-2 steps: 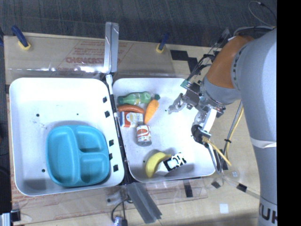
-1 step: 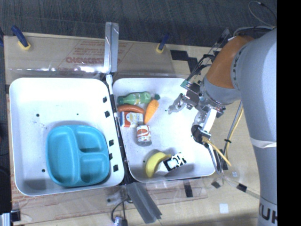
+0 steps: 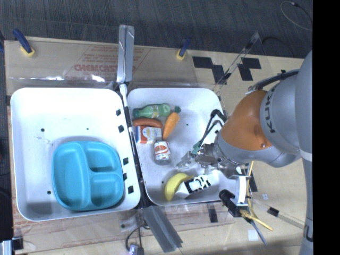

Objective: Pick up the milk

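Hovering gripper [image 3: 197,161] above black-and-white milk carton [image 3: 198,185], beside banana [image 3: 174,185]

Robotics lab. Evidence: grey-and-orange arm [image 3: 265,132] over a cardboard-topped table [image 3: 159,62], two white bins [image 3: 32,105] fixed side by side, blue clamps [image 3: 24,42], loose cables [image 3: 297,9], dark carpet [image 3: 69,7].
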`<state>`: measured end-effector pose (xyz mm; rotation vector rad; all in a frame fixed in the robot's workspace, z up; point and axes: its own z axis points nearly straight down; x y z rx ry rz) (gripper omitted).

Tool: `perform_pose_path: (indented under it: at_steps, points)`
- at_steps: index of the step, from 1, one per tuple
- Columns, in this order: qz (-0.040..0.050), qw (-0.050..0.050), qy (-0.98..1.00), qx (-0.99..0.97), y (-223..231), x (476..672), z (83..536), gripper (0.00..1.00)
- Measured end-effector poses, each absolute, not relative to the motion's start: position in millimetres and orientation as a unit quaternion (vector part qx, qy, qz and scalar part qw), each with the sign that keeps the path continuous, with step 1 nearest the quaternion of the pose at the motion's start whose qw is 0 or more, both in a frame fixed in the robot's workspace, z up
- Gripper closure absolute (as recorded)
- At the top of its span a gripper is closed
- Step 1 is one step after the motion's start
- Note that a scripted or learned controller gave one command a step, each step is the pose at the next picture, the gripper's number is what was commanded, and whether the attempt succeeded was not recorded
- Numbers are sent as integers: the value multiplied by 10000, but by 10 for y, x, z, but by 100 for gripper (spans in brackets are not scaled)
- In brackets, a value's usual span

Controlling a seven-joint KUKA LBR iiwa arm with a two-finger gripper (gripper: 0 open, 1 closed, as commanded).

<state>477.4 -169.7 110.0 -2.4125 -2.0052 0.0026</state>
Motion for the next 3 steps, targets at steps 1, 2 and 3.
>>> perform_pose_path:
  at_steps: [1,2,3]
  points:
    - [-1,14,-6451,-7641,-2001,4767,917,0]
    - [3,20,-7144,-6998,-1559,4763,911,0]
    - [2,16,-7142,-7000,-1562,4763,911,0]
